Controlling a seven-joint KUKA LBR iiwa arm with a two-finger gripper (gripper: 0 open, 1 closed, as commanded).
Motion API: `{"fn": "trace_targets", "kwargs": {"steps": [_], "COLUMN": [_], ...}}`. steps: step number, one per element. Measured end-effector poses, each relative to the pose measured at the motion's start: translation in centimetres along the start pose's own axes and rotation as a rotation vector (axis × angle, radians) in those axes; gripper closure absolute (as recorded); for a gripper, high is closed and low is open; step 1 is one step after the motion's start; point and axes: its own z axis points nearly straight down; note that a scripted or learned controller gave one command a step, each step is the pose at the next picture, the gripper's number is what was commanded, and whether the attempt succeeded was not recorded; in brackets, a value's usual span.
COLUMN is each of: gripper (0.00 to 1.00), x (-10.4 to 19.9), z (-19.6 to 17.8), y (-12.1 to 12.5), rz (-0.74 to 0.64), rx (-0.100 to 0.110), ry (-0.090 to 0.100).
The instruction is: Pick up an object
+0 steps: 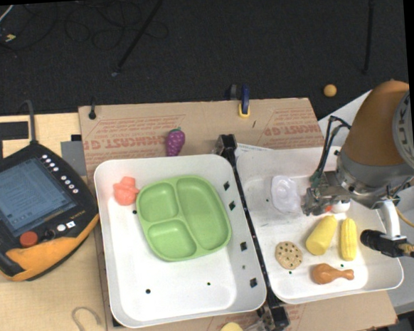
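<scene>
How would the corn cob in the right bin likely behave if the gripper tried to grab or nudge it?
The corn cob looks like a moulded toy, so it is probably stiff and light. Its rounded, elongated shape suggests it could roll sideways if nudged. It lies close beside the yellow piece, near the right bin edge, so fingers may struggle to close around it alone.

Two white bins (176, 299) are seen, one green divided plate (182, 218), one cookie (288, 255), one drumstick (332, 273), one corn cob (347, 239), and possibly one grape bunch (175, 141).
</scene>
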Motion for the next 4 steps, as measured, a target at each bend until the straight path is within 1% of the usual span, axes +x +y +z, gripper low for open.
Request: {"fn": "trace_targets", "kwargs": {"steps": [1,2,3,4], "gripper": [1.00,1.00,1.00,1.00], "x": [1.0,0.8,6.5,11.7], "z": [-5.2,-6.9,-6.1,-5.7], "y": [0.3,0.3,1.2,3.2], "rz": [-0.003,-0.002,-0.006,-0.006], "rx": [0.001,0.003,0.006,0.005], "ry": [0.001,0.001,0.003,0.002]}}
